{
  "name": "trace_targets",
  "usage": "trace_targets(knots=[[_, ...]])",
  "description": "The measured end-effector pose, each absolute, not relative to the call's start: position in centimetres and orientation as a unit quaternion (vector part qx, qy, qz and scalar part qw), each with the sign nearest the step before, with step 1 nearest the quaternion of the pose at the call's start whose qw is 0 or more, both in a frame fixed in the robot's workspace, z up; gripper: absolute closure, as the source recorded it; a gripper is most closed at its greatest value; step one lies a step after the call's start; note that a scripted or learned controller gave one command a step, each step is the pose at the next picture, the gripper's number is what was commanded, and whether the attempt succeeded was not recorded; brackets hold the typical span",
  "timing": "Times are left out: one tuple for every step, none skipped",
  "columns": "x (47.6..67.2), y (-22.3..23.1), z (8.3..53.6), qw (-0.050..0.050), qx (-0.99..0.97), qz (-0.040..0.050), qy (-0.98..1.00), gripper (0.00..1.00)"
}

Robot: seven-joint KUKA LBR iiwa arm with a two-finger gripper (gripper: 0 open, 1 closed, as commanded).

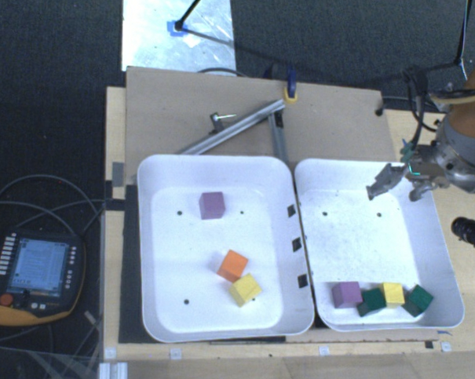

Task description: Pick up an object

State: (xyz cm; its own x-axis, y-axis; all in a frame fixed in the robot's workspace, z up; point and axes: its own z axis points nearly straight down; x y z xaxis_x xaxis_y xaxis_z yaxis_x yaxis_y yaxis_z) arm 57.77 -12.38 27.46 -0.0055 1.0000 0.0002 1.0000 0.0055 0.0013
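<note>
My claw (401,184) hangs over the far right corner of the right bin (447,257), fingers spread, nothing between them. Well below it, along the bin's near wall, I see a purple cube (346,293), a green one (371,300), a yellow one (393,293) and another green (418,299). Far to its left, the left bin (152,244) holds a purple block (212,205), an orange block (233,265) and a yellow block (246,290). I can read no writing.

the left bin (149,244) holds three blocks (233,265), one apart behind the other two. four blocks (380,296) sit in a row, perhaps touching, along the right bin's (443,256) front wall.
</note>
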Motion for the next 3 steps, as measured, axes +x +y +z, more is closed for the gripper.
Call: trace_targets(knots=[[57.8,-12.4,27.5,0.001,0.706,0.0008,0.709,0.0],[57.7,-12.2,21.2,-0.002,0.706,-0.0013,0.708,0.0],[57.6,-11.2,15.7,-0.002,0.706,-0.0013,0.708,0.0]])
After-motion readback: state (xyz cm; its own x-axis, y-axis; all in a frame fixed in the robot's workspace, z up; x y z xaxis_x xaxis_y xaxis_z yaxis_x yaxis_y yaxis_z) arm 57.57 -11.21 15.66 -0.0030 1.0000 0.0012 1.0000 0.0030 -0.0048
